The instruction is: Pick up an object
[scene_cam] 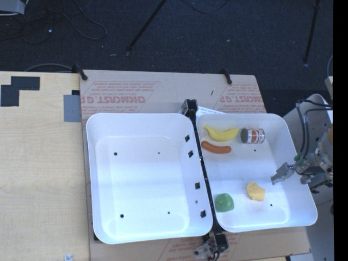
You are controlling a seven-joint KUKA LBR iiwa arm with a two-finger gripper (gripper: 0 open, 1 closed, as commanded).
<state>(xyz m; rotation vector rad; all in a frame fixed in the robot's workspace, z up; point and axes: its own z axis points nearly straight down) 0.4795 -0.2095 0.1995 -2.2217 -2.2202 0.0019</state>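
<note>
Objects for picking lie in the right bin (pixel 296 145): a yellow banana (pixel 221 133) near its far wall, a red-orange sausage (pixel 216 147) just beside it on the near side, a small can (pixel 252 136) on its side to the right of the banana, a green ball (pixel 223 202) near the front left corner, and a yellow chunk (pixel 255 191) just right of the ball. We see the claw (pixel 283 174) at the right side of that bin, low over the white floor, between the can and the yellow chunk but well apart from both; nothing is visible between its fingers, and we cannot tell how far they are parted, since the grey tip is small and blurred. The left bin (pixel 98 145) sits beside the right one, with a black divider strip (pixel 197 162) running between them. Both bins rest on a sheet of printed cardboard (pixel 136 94) on the counter (pixel 38 173), which is pale wood. Beyond the counter we see dark carpet (pixel 217 31) with cables and thin black stand legs (pixel 149 18) across it.
</note>
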